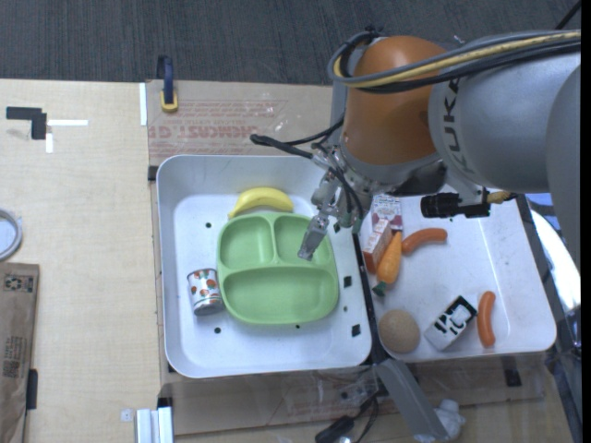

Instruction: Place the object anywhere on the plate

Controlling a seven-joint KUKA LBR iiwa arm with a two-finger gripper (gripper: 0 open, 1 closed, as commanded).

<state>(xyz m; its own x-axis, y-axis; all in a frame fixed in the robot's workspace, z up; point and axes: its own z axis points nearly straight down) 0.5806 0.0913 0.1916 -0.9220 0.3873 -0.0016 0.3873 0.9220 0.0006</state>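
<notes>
A green three-compartment plate (277, 284) lies in the left white bin (170, 247). My gripper (313, 236) hangs over the plate's upper right compartment, below the arm's orange band. I see nothing held in it. A yellow banana (261, 198) rests against the plate's far rim. Beside the plate's left edge stands a small printed can (203, 291).
The right bin (522, 275) holds a carrot (390, 258), a red and white packet (381, 221), two sausages (425, 239) (487, 318), a brown ball (400, 330) and a black and white block (452, 321). The arm covers that bin's far part.
</notes>
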